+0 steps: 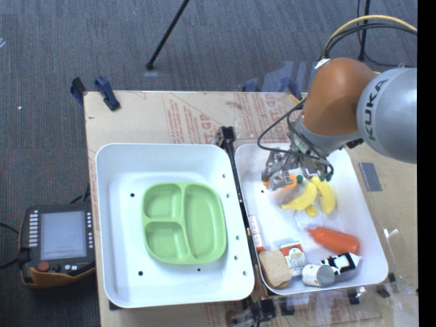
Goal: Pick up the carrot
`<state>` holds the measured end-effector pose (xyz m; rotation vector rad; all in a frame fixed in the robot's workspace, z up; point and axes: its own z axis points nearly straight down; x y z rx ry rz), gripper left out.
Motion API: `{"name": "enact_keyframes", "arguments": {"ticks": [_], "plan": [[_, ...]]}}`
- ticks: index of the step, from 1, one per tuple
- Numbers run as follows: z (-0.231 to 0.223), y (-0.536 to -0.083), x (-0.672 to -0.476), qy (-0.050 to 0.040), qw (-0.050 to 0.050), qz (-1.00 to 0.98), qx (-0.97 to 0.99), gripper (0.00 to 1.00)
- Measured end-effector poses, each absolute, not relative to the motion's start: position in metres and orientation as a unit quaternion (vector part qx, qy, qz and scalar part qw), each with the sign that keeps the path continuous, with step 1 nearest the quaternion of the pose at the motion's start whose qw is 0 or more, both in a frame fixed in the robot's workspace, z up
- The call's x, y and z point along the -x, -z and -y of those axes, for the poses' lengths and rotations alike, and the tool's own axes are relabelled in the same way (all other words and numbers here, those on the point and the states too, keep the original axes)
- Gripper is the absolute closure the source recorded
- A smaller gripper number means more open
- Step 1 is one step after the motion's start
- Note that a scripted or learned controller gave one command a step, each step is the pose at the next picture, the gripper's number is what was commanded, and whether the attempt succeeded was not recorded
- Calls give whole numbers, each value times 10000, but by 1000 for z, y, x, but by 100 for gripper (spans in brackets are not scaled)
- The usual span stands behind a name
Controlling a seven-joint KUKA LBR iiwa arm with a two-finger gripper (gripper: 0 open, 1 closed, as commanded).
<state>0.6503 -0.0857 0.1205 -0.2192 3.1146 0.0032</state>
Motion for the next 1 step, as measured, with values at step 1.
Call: {"name": "enact_keyframes", "arguments": {"ticks": [1], "plan": [[110,-87,-623,-5,-3,-9956,942,100]]}}
